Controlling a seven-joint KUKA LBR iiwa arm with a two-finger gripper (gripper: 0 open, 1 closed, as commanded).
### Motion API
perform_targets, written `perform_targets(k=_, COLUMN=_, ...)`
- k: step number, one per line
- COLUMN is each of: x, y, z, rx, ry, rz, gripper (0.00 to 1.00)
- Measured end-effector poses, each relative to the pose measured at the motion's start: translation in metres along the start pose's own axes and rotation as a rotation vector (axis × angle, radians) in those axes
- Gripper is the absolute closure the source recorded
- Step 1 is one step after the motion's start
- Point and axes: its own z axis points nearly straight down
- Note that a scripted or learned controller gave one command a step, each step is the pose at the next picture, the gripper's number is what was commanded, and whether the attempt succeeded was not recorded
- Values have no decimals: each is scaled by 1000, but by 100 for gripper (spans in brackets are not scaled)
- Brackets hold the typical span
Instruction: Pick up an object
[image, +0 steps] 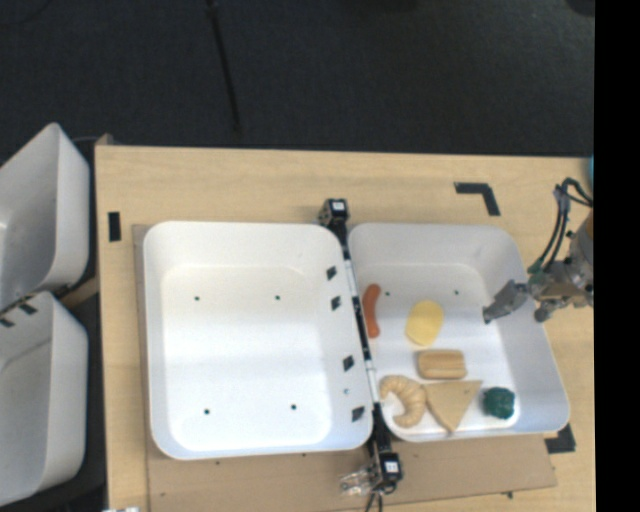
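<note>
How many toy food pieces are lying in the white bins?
5, all in the right bin: an orange sausage by the divider, a yellow piece mid-bin, a tan loaf below it, then a croissant and wedge along the near edge. The green lump is unclear.

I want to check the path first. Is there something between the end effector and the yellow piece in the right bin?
Nothing visible stands between them. The end effector is over the right edge of the right bin, and bare white floor lies between it and the yellow piece.

I found no readable text, label, brand or number anywhere: neither on my bins, nor on the bench, nor on the objects.
</note>
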Motion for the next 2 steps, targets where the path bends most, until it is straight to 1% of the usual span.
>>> perform_targets(k=1, x=-4, y=56, z=88, rx=5, ry=2, rz=-7, gripper=0)
perform_targets(k=2, x=-5, y=-21, z=4, rx=8, ry=5, rz=-1, gripper=0)
